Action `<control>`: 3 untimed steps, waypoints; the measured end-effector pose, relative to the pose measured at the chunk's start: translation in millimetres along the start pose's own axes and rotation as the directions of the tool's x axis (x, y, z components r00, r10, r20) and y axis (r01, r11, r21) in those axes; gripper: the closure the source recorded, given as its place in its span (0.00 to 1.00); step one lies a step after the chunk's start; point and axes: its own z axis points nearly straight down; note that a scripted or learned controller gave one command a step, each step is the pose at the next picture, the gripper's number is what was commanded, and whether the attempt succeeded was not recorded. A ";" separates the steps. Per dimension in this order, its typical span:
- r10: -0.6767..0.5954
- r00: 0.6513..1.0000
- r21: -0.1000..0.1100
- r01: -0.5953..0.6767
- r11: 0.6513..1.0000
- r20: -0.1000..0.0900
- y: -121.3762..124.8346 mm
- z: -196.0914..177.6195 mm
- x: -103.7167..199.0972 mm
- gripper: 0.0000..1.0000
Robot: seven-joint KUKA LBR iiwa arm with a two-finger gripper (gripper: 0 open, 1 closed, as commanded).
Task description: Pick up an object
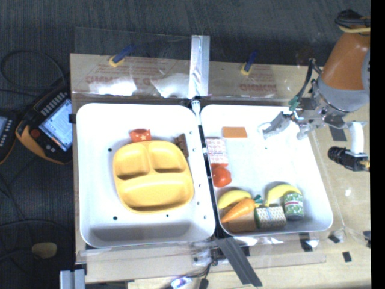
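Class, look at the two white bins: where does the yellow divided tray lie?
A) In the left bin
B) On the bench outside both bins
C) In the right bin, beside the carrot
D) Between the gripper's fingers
A: the yellow divided tray rests flat on the floor of the left bin, while the carrot lies in the right bin.

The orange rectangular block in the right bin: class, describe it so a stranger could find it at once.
Start at the right bin, the one nearer the arm. Look to its far end, just right of the divider: the orange rectangular block lies flat there, alone on bare white floor. Unlike the carrot crowded among items at the near end, it is flat, pale orange and square-cornered.
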 end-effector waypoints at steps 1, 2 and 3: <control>-0.044 0.999 0.001 0.044 0.999 0.002 70.5 98.2 36.7 0.00; -0.306 0.952 -0.017 0.306 0.952 0.014 76.2 129.9 59.4 0.00; -0.329 0.944 -0.023 0.330 0.944 0.017 65.9 128.4 58.4 0.00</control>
